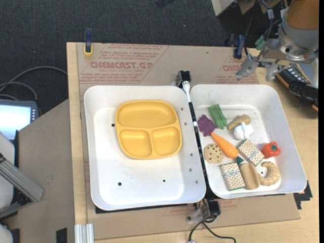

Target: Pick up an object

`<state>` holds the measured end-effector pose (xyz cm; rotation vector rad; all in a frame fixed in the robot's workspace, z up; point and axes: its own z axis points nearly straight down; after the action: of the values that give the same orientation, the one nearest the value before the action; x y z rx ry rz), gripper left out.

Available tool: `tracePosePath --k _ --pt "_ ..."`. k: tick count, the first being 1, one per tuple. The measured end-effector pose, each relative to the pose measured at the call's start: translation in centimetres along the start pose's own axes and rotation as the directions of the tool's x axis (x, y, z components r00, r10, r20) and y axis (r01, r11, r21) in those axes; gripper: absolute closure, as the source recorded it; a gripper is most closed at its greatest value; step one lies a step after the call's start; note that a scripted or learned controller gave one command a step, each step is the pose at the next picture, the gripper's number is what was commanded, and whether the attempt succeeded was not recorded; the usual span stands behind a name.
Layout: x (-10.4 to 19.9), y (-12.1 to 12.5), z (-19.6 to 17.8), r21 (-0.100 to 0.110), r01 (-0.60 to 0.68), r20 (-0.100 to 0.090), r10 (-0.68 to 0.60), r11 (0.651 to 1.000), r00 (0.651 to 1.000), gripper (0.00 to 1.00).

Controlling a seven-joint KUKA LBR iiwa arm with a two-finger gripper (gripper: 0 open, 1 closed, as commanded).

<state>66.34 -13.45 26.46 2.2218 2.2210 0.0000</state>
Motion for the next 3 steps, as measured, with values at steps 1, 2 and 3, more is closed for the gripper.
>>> tracePosePath --k 1,2,3 --pt "-5.7 -2.8 11.7 0.01 -0.005 -0.001 0.005 1.0 1.0 0.0" --pt "-1.7 -5.5 18.4 0.007 0.001 -0.003 -0.001 1.0 1.0 0.0" --pt "-1.9 -5.2 16.8 -0.005 0.0 0.001 0.0 1.0 1.0 1.0"
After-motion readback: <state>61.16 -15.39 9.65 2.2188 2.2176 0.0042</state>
